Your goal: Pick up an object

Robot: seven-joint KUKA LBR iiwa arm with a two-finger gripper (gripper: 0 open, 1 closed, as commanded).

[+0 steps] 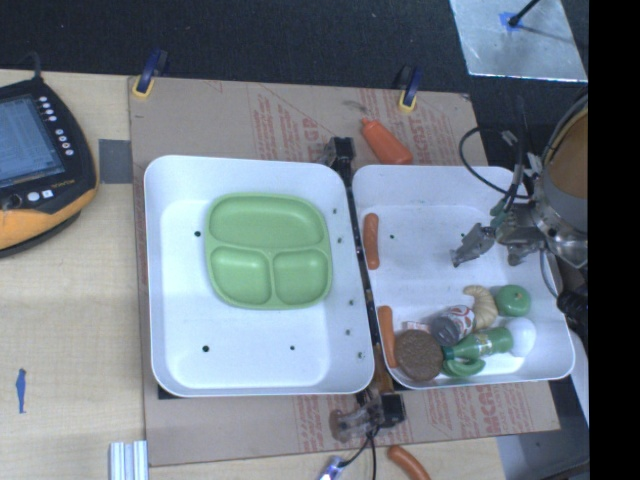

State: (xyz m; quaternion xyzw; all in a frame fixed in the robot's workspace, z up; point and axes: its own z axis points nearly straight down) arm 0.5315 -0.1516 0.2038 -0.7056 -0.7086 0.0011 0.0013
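hovering over the right bin (420, 193), gripper (485, 240) open and bare, croissant (482, 303) lying just below it

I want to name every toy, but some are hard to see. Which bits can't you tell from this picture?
- Pile of small toys in the right white bin, camera view: they overlap, so the lower ones are partly covered.
- Grey metal two-finger gripper: small and dark; its state is unclear.
- Orange carrot-shaped toy at the bottom: cut off by the edge.

overhead, fixed | slanted down on both bins (160, 268) | roughly mid-range
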